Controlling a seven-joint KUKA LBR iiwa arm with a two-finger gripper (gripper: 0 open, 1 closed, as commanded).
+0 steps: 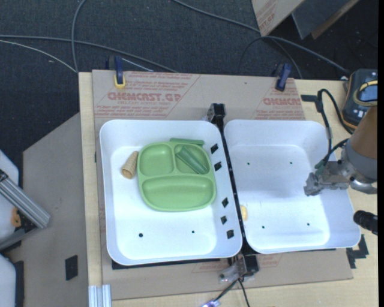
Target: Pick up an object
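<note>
A cardboard-covered bench (150, 90) carries two white bins. The gripper (313, 184) sits low over the right bin (282, 240), near its right wall; whether it is open or closed cannot be determined, and nothing is seen in its grasp. Well away from the gripper, in the left bin (162, 243), lie one green divided plate (177, 177), one green piece (193, 159) on it, and one tan cone (129, 165) touching the plate's far edge.

Dark carpeted floor (48, 90) surrounds the bench. Thin cables (75, 42) trail across it at upper left. Bench top is a tan board (156, 90) printed with red lettering, held by two blue clamps (119, 71) along the far edge. Cardboard piece (273, 12) at top right.
</note>
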